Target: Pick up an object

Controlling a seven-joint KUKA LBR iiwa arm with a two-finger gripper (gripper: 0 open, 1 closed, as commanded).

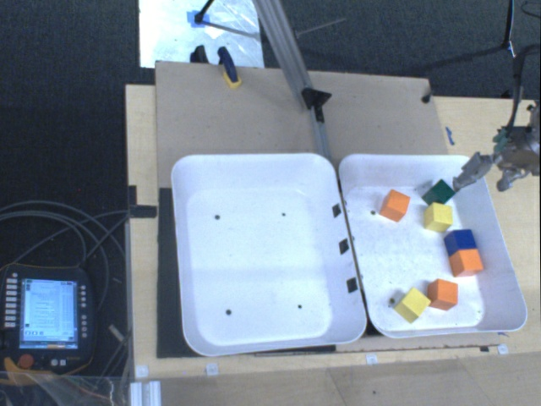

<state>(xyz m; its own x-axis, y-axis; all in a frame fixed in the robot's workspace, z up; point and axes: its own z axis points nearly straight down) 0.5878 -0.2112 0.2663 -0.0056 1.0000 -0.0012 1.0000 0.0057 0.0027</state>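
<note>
Reaching in from the right side, the arm (520, 146) brings its jaws (467, 176) down at the upper right corner of the right bin (499, 311). The jaws are small and blurred in this view, so I cannot tell if they are released or clenched. The green cube (439, 192) lies just beside the jaw tips, to their lower left, and it seems to touch them, but this is not sure.

Below the jaws there is a yellow cube (438, 216), and further below a blue cube (460, 241) touching an orange cube (466, 262). To the left of the jaws, a second orange cube (394, 205) stands apart from the others. Far below the jaws, near the front wall of the bin, a third orange cube (442, 293) sits beside a second yellow cube (412, 304).

The left bin (262, 163) is well to the left of the jaws, on the same desk (372, 112). A tablet with a lit screen (42, 315) lies far to the left, past the desk edge.
</note>
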